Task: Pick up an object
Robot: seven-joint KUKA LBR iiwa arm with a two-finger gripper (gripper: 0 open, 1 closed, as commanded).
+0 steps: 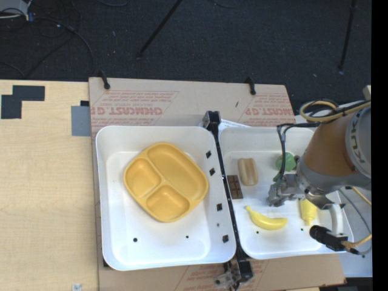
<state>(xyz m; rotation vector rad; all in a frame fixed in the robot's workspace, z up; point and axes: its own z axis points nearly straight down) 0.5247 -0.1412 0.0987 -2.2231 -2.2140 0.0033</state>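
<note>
**Arm low over the right bin, among small objects**

Nearest the camera in the right shallow white plastic bin (267, 250), one smooth curved yellow plastic banana (265, 220) lies at about six o'clock. A second, stubbier yellow piece (307, 211) sits at four o'clock, partly covered by the arm. The metal two-finger gripper (277, 194) hangs just above the bin floor, between that piece and the banana; how its claw stands cannot be told, as the tips blur into shadow. At nine o'clock lie one tan rounded block (247, 171) and one dark brown ridged bar (234, 186). A green object (286, 160) peeks out behind the grey wrist. In the left bin (115, 235) rests one yellow three-compartment plastic plate (165, 181). Brown cardboard (182, 103) lies farthest.
</note>
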